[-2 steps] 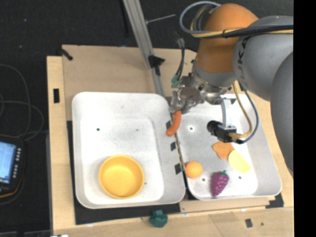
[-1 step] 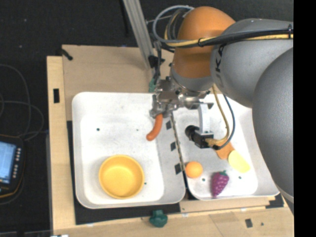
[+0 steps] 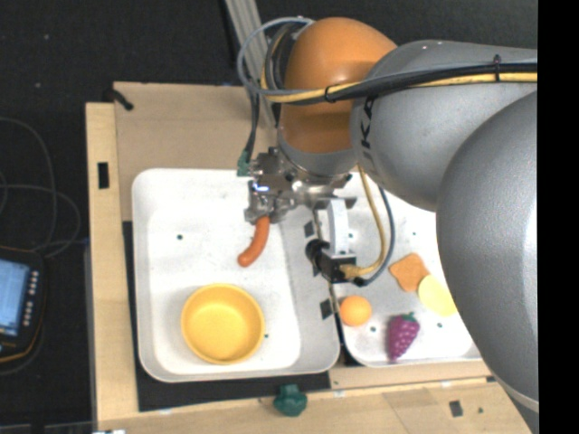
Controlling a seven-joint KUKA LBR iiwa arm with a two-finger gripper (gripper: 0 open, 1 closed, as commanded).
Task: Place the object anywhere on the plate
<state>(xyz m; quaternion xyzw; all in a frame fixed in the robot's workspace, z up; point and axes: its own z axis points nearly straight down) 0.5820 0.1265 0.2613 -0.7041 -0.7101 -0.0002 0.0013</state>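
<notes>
The pincer [image 3: 262, 208] is closed on the top end of the carrot [image 3: 254, 244], which hangs slanting over the left bin [image 3: 163, 233], above the yellow plate [image 3: 223, 323]

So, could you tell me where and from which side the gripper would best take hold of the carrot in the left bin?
Probably across the middle of the carrot, coming straight down from above. It lies flat and slanted on the left bin floor, long and thin, so fingers closing across its narrow width should fit. Its upper end sits right under the gripper.

Orange carrot [image 3: 255, 242]; yellow plate [image 3: 223, 323]; white bins [image 3: 154, 242]; seemingly purple grapes [image 3: 403, 334].
</notes>
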